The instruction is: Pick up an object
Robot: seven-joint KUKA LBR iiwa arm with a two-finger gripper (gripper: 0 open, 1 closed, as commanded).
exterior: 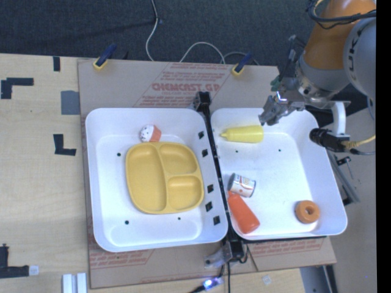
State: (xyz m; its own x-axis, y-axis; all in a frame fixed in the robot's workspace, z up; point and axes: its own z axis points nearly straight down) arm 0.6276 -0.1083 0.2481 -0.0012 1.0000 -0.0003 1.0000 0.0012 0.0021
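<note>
- An orange carrot-shaped plastic toy (243, 215) is lying against the right white bin's (324, 170) near-left corner, with a small silver can (242, 185) touching its far end.
- A brown ring-shaped doughnut toy (306, 212) is sitting near that bin's near-right corner.
- A yellow divided plastic plate (164, 177) is resting mid-floor in the left white bin (101, 182), a small white-and-orange figure (149, 133) just beyond it.
- A yellow squeeze bottle (243, 134) is lying near the right bin's far edge.
- The dark two-finger gripper (269, 116) is hanging just beside the bottle's right end, gripping nothing; its finger spacing cannot be told.
</note>
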